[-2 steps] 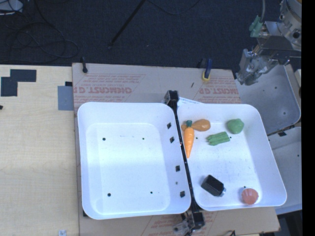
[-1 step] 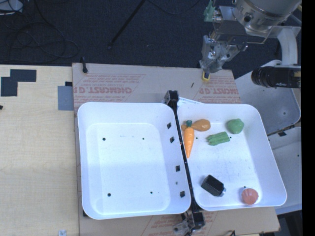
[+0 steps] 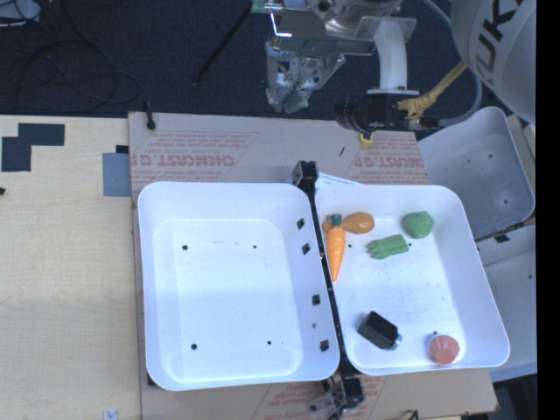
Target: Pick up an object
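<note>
Nearest the camera: black block (image 3: 379, 330) and pink ball (image 3: 444, 348) at the right bin's (image 3: 477, 261) 6 and 5 o'clock, apart from each other. Carrot (image 3: 335, 248) lies along the divider at 10 o'clock, touching an orange piece (image 3: 357, 223). Green stick (image 3: 388, 247) near centre, green lump (image 3: 418, 224) at 1 o'clock. Left bin (image 3: 153, 278) holds nothing I can make out.

Gripper (image 3: 293, 90) hangs high past both bins at 12 o'clock, nothing between its fingers; can't tell how wide the jaws stand.

No pick started yet. Suggest the block or the ball: isolated, clear of walls. Avoid the carrot, since it's tight against the divider and touching its neighbour. Come down vertical, centred, jaws across the short side.
</note>
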`<state>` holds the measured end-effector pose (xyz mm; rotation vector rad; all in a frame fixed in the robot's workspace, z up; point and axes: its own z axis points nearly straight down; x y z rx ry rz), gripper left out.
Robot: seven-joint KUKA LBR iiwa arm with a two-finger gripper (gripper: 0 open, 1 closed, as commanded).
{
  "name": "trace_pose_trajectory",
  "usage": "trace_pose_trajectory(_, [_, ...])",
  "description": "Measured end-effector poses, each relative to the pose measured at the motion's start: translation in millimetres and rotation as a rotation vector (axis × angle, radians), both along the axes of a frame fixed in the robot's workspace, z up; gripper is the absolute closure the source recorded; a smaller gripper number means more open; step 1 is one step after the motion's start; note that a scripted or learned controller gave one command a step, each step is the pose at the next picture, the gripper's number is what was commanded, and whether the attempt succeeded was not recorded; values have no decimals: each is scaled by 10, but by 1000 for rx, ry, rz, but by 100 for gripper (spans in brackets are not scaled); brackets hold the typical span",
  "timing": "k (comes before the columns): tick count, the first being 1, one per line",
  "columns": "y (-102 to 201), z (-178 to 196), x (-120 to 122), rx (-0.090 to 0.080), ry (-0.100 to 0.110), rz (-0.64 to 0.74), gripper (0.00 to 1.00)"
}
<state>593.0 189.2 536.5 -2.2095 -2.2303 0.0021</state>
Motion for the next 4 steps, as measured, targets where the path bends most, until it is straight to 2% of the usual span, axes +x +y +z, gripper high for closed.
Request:
trace_pose_trajectory(1, [575, -5, 201, -1, 1, -4, 100])
trace_pose_trajectory(2, [563, 95, 191, -5, 6, -3, 100])
trace_pose_trajectory(3, [544, -36, -709, -2, 6, -5, 100])
trace_pose_trajectory(4, [532, -994, -886, -8, 12, -9, 100])
